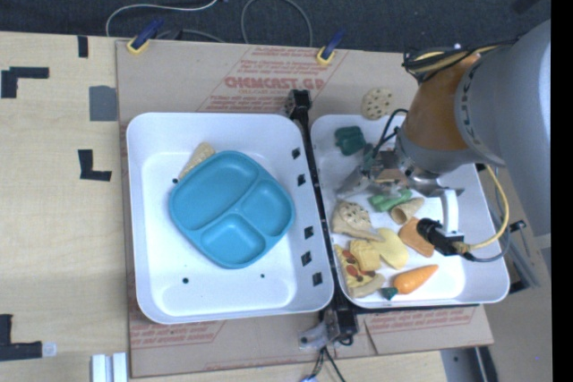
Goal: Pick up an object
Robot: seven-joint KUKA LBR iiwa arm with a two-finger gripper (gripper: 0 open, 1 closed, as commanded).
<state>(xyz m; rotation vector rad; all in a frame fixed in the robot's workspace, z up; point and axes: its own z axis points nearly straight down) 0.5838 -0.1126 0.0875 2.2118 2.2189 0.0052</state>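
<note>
Grey and bulky, the arm (501,103) with its orange band looms closest to the lens, coming in from the right and bending down over the right-hand bin (483,286). Its claw (380,173) sits low in that bin's upper middle, metal parts pointing left, but I cannot tell how it is set or whether anything is caught in it. Just below the claw lies a green piece (391,200), and a dark green block (348,139) rests near the bin's top left corner. Further down the toy food crowds together: a tan wedge (352,218), a pale yellow piece (391,248), an orange round piece (414,237) and a carrot (414,278) near the front rim, with a flat printed piece (360,268) beside it. A yellow cable (498,219) loops along the bin's right side.

Across the divider, the left bin (152,282) holds a blue sectioned plate (232,207), with a tan thing (197,158) poking out from under its upper left edge. Behind the right bin, a spotted cookie (378,102) lies on the cardboard sheet (179,76) covering the desk
</note>
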